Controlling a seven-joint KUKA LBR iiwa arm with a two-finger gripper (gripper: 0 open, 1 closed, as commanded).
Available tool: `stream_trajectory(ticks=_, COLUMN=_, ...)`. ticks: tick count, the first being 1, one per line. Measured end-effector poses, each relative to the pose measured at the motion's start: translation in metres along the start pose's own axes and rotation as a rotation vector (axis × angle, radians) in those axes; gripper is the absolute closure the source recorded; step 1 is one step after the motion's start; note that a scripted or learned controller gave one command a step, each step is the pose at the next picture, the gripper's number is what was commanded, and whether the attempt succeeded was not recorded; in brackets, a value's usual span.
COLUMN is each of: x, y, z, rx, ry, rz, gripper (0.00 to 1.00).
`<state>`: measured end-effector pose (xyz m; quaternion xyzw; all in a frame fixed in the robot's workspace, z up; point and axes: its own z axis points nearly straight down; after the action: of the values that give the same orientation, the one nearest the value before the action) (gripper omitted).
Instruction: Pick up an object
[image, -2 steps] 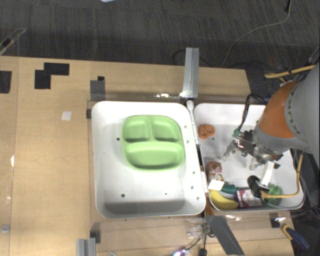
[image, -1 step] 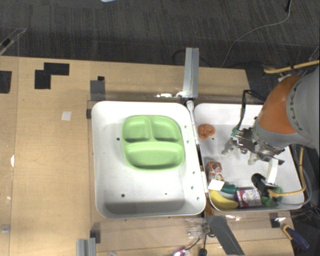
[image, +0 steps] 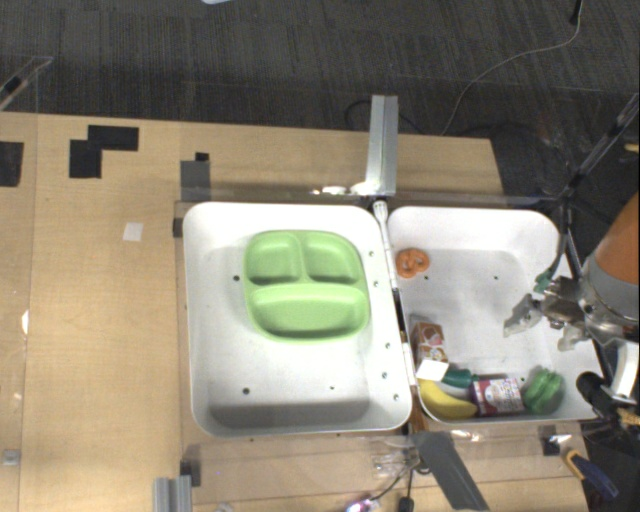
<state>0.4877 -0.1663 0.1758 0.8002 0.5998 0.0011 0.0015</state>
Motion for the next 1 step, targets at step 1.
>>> stream_trajectory(ticks=1, x=-0.0220, y=0.0062, z=0.0182, rx=0.002, ry=0.000, rz=0.097, gripper=0.00)
